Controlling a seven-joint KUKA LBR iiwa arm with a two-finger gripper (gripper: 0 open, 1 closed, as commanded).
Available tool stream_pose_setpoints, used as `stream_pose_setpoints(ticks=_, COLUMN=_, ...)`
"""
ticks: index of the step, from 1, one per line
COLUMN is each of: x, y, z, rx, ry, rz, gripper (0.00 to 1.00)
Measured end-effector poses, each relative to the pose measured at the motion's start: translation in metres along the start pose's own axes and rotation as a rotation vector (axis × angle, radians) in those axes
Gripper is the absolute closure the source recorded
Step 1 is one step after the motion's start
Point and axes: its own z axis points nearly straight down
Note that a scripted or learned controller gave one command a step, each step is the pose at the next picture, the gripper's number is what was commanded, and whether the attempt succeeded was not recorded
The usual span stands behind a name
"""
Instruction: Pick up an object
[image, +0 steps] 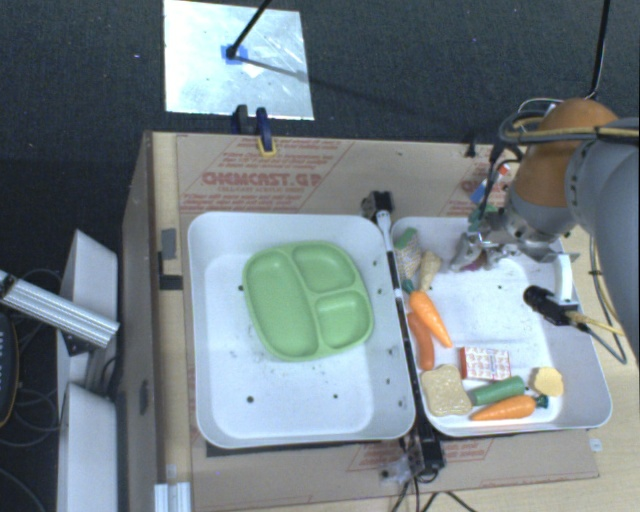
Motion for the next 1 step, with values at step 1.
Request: stream_pose_setpoints(ticks=1, x=0.0498, y=-0.0490, z=-0.0905, rx=0.000, ry=0.001, rz=0.001, gripper=1.00)
